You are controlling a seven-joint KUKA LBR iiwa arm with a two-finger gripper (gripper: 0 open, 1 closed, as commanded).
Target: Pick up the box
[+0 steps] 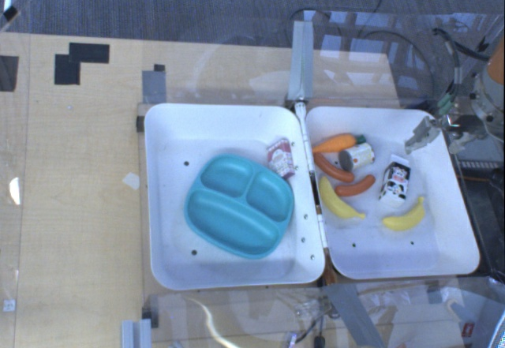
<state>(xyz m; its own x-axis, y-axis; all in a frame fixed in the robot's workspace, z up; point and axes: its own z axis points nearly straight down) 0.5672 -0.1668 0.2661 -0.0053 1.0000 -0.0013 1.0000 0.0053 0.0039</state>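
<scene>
You had the left bin (166,260) holding a blue divided plate (239,204) near its middle, with a small red packet (280,157) leaning at the plate's one o'clock, close against the wall between the bins. Across that wall, in the right bin (442,260), lay a carrot (335,143) at the bin's ten o'clock, a small can (357,156) just beside it, two sausages (344,179) below them, and a banana (339,203) at eight o'clock. The box (394,181), a small white carton with black patches, lay near the bin's middle, apart from the sausages on its left, with a second banana (405,217) just beside it at its five o'clock. At the box's one o'clock, over the bin's upper right corner, the gripper (422,136) hung with nothing between its fingers; whether the pincer was spread or pressed together I cannot tell you from this view. I judge you were at the approach, with no grasp made. The next move called for bringing the gripper toward seven o'clock, over the box, then down onto it, clear of the second banana.
</scene>
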